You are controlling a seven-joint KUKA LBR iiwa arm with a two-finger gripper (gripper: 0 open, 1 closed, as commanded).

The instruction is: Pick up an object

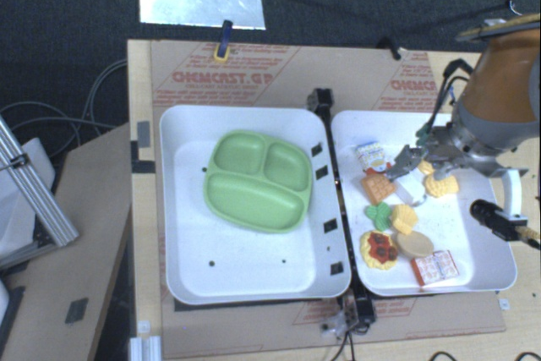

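Note:
In the right bin lie several toy foods. They include a white and blue packet, an orange wedge, a green broccoli piece, a yellow chunk, a small pizza, a tan round biscuit, a red and white box and a yellow corn piece. My gripper hangs low over the bin's upper middle. It is just right of the packet and above the orange wedge. I see nothing held in it.
The left bin holds a green divided plate. Black clips line the wall between the bins. The arm's grey wrist and orange band cover the right bin's far right corner. A black part juts over its right side.

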